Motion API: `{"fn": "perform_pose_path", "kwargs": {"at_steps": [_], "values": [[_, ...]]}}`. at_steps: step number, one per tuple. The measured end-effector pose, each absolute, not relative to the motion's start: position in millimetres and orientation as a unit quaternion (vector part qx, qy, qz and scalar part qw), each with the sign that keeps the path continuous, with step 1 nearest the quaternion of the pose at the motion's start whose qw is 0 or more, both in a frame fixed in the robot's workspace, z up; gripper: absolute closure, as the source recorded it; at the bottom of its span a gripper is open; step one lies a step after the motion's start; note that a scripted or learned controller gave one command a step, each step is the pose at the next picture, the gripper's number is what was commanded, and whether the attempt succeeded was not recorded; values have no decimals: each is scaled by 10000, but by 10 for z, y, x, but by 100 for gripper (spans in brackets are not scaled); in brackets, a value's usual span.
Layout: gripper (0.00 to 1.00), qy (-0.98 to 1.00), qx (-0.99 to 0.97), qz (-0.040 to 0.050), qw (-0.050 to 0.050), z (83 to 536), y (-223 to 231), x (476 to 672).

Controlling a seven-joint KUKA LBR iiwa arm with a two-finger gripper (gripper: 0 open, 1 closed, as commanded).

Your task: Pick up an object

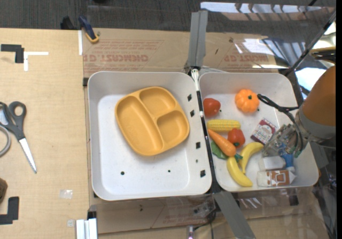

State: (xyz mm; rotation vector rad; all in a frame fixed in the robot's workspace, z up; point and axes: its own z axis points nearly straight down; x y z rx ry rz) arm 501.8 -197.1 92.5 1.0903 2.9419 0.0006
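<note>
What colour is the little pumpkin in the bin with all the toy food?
Orange, with a small green stem. The pumpkin shows best in the camera view.

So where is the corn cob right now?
The corn cob lies in the right bin, just below the red tomato and above the carrot.

Toy foods (230, 147) clustered, R bin (299, 179)

Arm (326, 107) cut off at right edge beside right bin (243, 80), gripper (286, 144) blurred, scissors (16, 131) cropped at left edge.
</note>
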Motion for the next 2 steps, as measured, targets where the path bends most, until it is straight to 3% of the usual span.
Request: {"fn": "perform_pose_path", "kwargs": {"at_steps": [1, 2], "values": [[100, 8580, 5137, -3, 4, 915, -1521, 5401], [0, 8579, 5137, -4, 4, 916, -1523, 5401]]}}
